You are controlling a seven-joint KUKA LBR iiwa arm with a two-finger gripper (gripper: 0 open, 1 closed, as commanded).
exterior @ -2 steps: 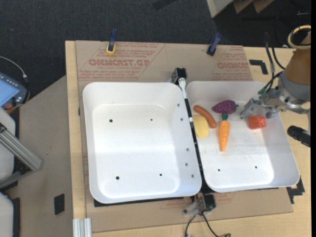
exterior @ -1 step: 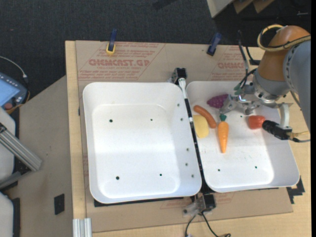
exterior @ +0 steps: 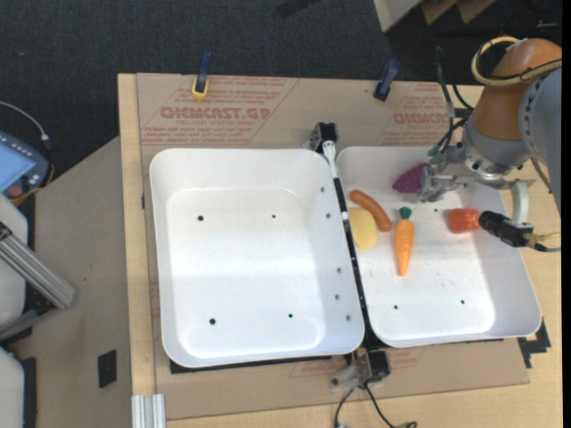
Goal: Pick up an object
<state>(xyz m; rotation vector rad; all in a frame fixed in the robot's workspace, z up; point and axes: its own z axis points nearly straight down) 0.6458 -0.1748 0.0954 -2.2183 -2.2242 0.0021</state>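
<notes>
— What's on my bench besides the work?

— I see a brown cardboard sheet (exterior: 268,105) printed in red letters, lying flat under both bins. A blue clamp (exterior: 203,68) pins its far edge on the left and a second blue clamp (exterior: 388,77) bites further right.

— And between the bins?

— A black clip (exterior: 324,136) at the far end of the seam and another clip (exterior: 370,364) at the near end, with a cable (exterior: 357,408) trailing off. The left bin (exterior: 241,257) shows four dark dots. Off the bench's left side there's a metal rail (exterior: 31,266), a blue device (exterior: 16,163) and dark carpet (exterior: 134,16).

Grey arm (exterior: 522,105) bent downward from the right, wrist low.
</notes>
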